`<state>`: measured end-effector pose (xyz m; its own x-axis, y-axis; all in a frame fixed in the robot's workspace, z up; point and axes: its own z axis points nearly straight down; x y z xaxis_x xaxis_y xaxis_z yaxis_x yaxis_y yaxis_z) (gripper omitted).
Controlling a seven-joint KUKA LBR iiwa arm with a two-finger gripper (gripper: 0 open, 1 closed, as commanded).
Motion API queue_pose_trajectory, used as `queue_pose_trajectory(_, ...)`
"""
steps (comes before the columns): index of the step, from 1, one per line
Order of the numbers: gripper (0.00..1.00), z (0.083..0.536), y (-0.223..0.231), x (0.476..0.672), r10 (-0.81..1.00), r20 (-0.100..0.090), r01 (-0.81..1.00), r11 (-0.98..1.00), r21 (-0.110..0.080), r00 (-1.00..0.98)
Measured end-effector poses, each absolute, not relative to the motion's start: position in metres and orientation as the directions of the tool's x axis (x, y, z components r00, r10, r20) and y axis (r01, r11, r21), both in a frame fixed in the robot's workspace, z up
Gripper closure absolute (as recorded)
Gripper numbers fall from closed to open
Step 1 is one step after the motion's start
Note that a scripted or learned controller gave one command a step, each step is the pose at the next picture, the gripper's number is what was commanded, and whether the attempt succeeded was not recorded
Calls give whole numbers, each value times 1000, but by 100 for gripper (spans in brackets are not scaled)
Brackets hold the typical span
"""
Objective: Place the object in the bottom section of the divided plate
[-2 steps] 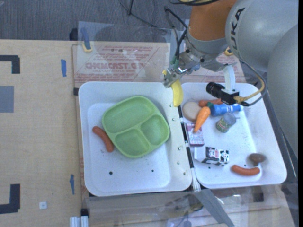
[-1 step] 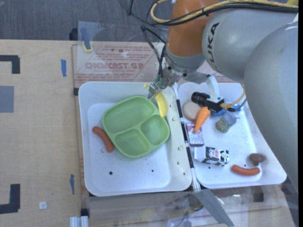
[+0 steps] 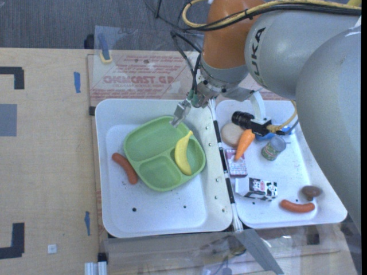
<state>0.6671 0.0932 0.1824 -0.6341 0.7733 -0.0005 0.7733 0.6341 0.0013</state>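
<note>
**Two bins, banana on the green plate, end effector at the plate's far rim**

Left bin [image 3: 109,211] holds a green divided plate [image 3: 148,145] and a red sausage [image 3: 125,168] lying just beside the plate's left edge. Right bin [image 3: 328,209] is cluttered: carrot [image 3: 244,144] leaning over a round tan piece [image 3: 230,134], a pink packet [image 3: 238,167] below them, a small grey-green can [image 3: 274,148], a black-and-white carton [image 3: 262,188], a second sausage [image 3: 297,207] and a brown lump [image 3: 311,192] near the front right corner. All of that sits across the divider wall, well clear of the plate. Printed cardboard [image 3: 143,78] lies on the bench [image 3: 46,153] behind the bins.

Arm [image 3: 298,50] comes in from the right, orange band [image 3: 229,30] over the bins' back edge, wrist angled down-left. End effector [image 3: 180,113] is at the plate's upper right rim; released or clenched, cannot tell.

Banana [image 3: 183,153] lies in the plate's right-hand section, just below the end effector, apart from it.
</note>
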Motion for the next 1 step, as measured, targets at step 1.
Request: queue_pose_trajectory(1,100,194,93,669,774,-3,774,634,6,-634)
